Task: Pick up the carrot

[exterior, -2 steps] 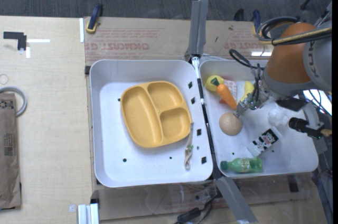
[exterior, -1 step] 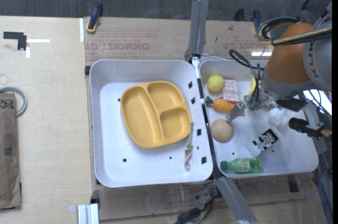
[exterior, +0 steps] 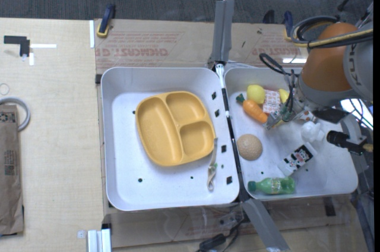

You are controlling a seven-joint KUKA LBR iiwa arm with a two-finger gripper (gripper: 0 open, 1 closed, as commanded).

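Note:
The orange carrot [exterior: 254,110] with a green top lies in the right bin [exterior: 323,188], near its upper left, just below a yellow lemon [exterior: 256,93]. My gripper [exterior: 276,120] hangs low right beside the carrot's right end, its dark fingers pointing down-left toward it. Nothing shows between the fingers. The grey arm with its orange band [exterior: 326,63] reaches in from the right above it.
In the right bin also lie a tan round ball [exterior: 250,147], a green bottle [exterior: 272,186], a black-and-white packet [exterior: 298,157], a white piece [exterior: 311,129] and a red-patterned packet [exterior: 272,100]. The left bin [exterior: 119,144] holds a yellow divided plate [exterior: 176,126].

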